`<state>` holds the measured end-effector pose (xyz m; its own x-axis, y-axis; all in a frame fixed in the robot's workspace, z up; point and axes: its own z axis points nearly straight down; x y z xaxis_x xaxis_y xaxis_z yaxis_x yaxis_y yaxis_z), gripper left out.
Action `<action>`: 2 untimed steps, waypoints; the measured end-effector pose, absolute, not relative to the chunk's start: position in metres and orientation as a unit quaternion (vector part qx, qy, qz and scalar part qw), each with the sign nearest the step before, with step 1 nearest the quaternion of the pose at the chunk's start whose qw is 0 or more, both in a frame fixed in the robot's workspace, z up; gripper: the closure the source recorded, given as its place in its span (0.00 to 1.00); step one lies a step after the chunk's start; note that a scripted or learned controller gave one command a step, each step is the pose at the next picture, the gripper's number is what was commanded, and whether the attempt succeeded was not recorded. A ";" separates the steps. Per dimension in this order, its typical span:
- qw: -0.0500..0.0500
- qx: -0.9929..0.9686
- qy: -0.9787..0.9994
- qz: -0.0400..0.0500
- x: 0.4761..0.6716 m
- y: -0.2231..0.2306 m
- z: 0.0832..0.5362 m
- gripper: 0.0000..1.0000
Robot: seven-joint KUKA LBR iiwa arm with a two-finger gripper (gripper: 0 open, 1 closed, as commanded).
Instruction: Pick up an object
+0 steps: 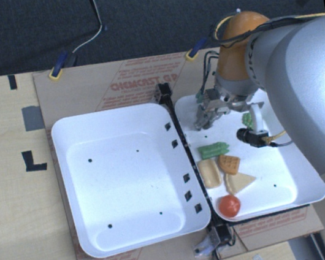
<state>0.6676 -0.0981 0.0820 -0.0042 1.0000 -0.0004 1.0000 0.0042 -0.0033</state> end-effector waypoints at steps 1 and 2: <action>-0.002 -0.708 -0.706 0.000 0.668 -0.162 0.123 1.00; 0.001 -0.706 -0.709 0.001 0.668 -0.112 0.083 1.00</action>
<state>0.6676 -0.1118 0.0832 -0.0043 1.0000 0.0002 1.0000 0.0043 -0.0037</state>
